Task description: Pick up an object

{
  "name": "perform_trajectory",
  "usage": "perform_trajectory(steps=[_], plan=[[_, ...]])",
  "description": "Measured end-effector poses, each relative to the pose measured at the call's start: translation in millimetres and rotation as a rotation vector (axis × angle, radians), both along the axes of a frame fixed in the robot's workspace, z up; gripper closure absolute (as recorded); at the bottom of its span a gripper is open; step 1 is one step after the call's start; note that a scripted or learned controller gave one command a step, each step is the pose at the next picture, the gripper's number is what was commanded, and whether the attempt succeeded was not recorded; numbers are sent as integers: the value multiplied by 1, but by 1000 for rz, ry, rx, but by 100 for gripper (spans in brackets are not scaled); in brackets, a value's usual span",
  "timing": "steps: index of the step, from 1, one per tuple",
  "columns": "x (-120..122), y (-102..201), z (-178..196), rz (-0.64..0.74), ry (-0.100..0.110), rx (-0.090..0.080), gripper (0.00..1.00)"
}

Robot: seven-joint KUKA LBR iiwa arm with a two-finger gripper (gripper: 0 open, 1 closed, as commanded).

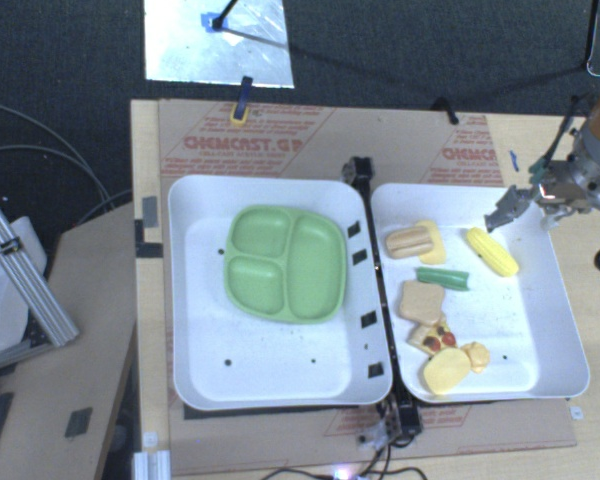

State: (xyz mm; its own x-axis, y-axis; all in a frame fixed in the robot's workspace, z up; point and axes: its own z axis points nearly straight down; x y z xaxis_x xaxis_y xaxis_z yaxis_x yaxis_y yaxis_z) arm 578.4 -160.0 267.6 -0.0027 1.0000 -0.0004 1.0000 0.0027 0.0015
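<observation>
The right bin (555, 313) holds several toy foods. A hot dog in a bun (412, 240) lies near its upper left, and a yellow corn cob (493, 251) lies to the right of it. Below them are a green pepper (443, 278), a slice of toast (421, 302), a pizza slice (435, 337), a yellow lemon-like piece (447, 371) and a small orange piece (476, 355). My gripper (520, 208) hovers over the bin's upper right corner, just above and right of the corn cob. Nothing shows in its grasp.
The left bin (195, 348) holds a green divided plate (285, 264). A black divider with clips (372, 278) runs between the bins. Both bins rest on cardboard (310, 138). A metal frame (20, 268) stands at far left.
</observation>
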Motion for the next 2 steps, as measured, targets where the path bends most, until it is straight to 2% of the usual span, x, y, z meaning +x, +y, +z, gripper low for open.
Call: perform_trajectory(steps=[1,2], plan=[[-60,70,-175,1,15,8,0],[-29,77,-181,3,-4,1,0]])
